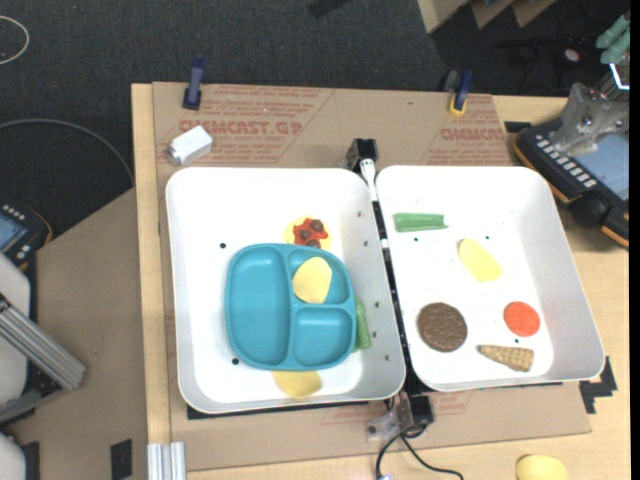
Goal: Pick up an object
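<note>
From above, the right bin carries small toy foods well apart — a green strip near its far-left corner, a brown disc and a cone by the near edge. The disc looks light, stiff and flat — probably slippery — so I would pinch it across its rim.

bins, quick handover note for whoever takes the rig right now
Left bin: teal tray holding a yellow piece; a red-orange toy behind it, a yellow piece in front, a green piece at its right edge.
Right bin: green stick, yellow piece, brown disc, orange disc, cone.
Done: nothing lifted.
Left: pick one; the right bin's loose items look easiest.
</note>
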Tool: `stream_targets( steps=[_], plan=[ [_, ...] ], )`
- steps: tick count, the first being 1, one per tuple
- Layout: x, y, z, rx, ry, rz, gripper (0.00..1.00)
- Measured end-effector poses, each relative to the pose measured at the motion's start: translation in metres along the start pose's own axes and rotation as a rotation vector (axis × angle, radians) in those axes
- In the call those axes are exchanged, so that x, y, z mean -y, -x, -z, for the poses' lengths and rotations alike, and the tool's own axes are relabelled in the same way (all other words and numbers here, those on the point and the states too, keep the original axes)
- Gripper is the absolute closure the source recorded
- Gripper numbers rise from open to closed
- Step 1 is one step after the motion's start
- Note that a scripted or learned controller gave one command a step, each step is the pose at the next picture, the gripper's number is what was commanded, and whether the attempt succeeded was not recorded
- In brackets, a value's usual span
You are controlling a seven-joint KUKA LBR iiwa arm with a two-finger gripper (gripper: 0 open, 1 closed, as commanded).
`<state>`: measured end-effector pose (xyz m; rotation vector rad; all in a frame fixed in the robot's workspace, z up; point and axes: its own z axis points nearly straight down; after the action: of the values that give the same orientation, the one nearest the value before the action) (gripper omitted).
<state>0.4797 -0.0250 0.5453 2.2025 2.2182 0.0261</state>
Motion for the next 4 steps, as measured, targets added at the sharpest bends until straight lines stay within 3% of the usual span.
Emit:
stream_targets(
  steps=[1,2,3,4],
  plan=[
    [0.004,-0.028,-0.123,0.001,-0.036,-0.004,1.0],
    [0.002,-0.1,-0.108,-0.001,-0.019,0.001,1.0],
    [0.002,-0.207,-0.087,-0.003,-0.018,0.006,1.0],
    [0.0,-0.249,-0.029,-0.004,-0.015,-0.001,1.0]
  ],
)
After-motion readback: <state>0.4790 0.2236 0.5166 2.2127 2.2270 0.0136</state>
